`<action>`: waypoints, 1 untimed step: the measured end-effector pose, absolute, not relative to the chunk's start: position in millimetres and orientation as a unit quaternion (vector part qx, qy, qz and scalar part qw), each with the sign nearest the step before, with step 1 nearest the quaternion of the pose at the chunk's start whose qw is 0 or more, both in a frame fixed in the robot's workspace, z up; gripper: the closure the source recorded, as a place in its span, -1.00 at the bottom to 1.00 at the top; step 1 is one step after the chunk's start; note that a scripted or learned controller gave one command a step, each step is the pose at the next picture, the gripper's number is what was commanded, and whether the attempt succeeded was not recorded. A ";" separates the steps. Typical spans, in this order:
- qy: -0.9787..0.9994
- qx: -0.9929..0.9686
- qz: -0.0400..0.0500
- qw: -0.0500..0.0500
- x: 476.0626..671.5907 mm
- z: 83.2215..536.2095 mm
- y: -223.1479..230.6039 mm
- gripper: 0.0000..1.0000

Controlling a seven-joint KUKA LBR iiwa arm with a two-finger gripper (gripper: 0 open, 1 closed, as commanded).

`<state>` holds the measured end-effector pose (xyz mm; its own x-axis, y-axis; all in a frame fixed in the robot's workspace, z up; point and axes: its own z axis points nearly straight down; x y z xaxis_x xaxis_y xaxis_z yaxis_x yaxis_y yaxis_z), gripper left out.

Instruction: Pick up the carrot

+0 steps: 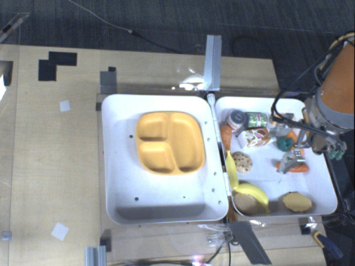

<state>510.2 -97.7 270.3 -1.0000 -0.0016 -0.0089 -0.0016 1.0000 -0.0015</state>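
A small orange carrot (301, 169) lies on the floor of the right bin (319, 190), toward its right side. My gripper (290, 162) is low over the carrot's left end, touching or just above it, and covers part of it. The arm with its orange band (339, 82) reaches in from the right above the bin's far right corner.
Also in the right bin are a longer orange piece (226, 134) by the left wall, a green can (255, 119), a teal item (285, 143), a cookie (242, 161), a banana (248, 190) and a potato (297, 202). A yellow divided plate (168, 142) sits in the left bin (119, 193).
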 end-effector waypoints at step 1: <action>1.000 0.015 0.001 -0.001 543.5 110.2 -159.0 -1.00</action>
<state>543.5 -159.0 110.2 -0.9995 0.0308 0.0022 0.0308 0.9995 0.0010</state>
